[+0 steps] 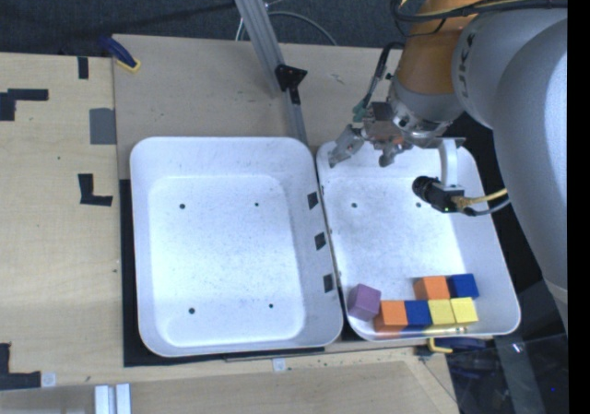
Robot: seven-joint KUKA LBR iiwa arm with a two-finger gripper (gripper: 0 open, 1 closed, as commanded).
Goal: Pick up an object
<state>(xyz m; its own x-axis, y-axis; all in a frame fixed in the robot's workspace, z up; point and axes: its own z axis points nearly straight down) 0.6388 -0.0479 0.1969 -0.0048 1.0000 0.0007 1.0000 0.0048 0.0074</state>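
Note:
Several small blocks lie along the near edge of the right bin (396, 218): a purple block (365, 300), an orange block (394, 313), a blue block (418, 312), a yellow block (442, 312), another yellow block (464, 310), an orange block (430, 289) and a blue block (462, 286). My gripper (364, 153) hovers over the bin's far edge, well away from the blocks. Its two fingers are spread apart with nothing between them.
The left bin (221, 237) sits beside the right one, with black clips between them. A grey slanted pole (263, 29) runs down to the bins' far junction. A black cable fitting (433, 193) hangs over the right bin.

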